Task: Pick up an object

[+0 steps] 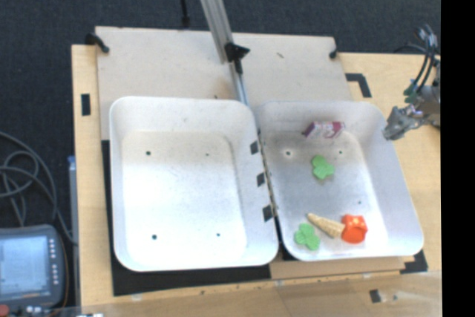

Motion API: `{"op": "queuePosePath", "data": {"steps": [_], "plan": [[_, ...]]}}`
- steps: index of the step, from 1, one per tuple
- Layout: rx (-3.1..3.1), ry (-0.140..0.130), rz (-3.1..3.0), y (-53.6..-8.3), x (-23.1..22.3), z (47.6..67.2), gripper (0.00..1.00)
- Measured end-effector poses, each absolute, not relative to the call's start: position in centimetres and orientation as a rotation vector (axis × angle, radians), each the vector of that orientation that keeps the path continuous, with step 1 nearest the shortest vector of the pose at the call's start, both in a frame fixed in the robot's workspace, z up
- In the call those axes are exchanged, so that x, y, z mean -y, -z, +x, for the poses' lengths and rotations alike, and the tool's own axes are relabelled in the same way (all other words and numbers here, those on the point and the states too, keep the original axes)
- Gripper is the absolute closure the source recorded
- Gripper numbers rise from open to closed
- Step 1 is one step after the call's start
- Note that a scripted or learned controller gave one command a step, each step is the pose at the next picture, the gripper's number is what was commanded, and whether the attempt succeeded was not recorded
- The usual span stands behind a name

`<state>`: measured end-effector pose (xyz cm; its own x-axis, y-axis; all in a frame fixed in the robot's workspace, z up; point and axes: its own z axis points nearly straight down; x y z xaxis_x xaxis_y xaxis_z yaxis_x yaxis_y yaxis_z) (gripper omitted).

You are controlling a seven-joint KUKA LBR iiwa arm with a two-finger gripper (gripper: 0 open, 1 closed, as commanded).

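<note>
The pincer [397,124] sits at the right edge of the view, just over the far-right rim of the right bin [386,182], and whether it is wide or narrow cannot be told from here; nothing shows in its grip. The candidates for picking all lie in that right bin: a pink-and-white wrapped piece [323,130] near the far wall, a green clover-shaped piece [323,168] toward the middle, and along the near wall a second green piece [306,236], a tan cone [324,225] and an orange-red piece [355,229]. The cone's wide end touches or nearly touches the orange-red piece, so a descent there could catch both or nudge one aside and close on nothing. The green pieces look flat and low, likely to slip out of a shallow grasp. The near group also lies close to the bin's sloping wall, where a tip could strike the rim. Very little of the arm is visible: only the wrist end, low and reaching in from the right, with cables [424,59] looping above it, well apart from the near objects. The left bin [185,182] on the desk [89,159] lies beyond its present reach.
</note>
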<state>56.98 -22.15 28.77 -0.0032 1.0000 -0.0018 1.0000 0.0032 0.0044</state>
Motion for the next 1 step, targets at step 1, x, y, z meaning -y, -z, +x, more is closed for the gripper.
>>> {"op": "queuePosePath", "data": {"steps": [1], "plan": [[-2.226, -0.002, 2.214, -29.00, 17.76, 55.71, 1.00]]}}
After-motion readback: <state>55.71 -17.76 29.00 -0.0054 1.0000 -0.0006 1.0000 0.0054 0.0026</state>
